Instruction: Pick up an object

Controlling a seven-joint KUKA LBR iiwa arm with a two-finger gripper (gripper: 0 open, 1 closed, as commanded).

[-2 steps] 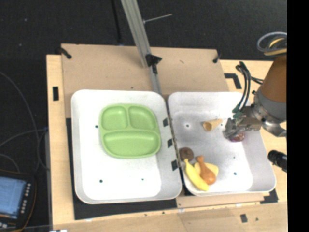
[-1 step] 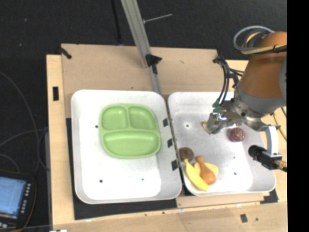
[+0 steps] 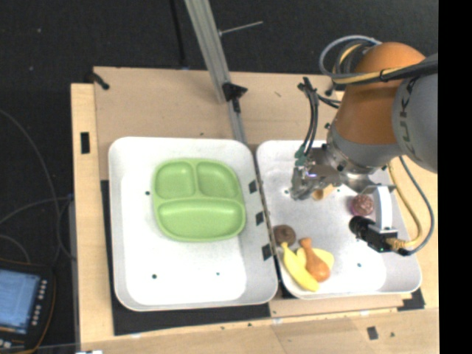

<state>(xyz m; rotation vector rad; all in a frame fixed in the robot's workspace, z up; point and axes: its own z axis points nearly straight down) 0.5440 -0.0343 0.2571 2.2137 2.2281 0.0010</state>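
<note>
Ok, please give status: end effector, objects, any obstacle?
End effector low over right bin, grasp unclear. Banana, carrot at near edge. Green tray in left bin.

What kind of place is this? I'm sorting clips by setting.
Probably a robotics lab's test bench: a robot arm reaches over two white bins, one holding a green divided plate, the other toy food, with cables on dark flooring.

Matt green plastic tray (image 3: 199, 200), wooden bench (image 3: 147, 102)
</note>
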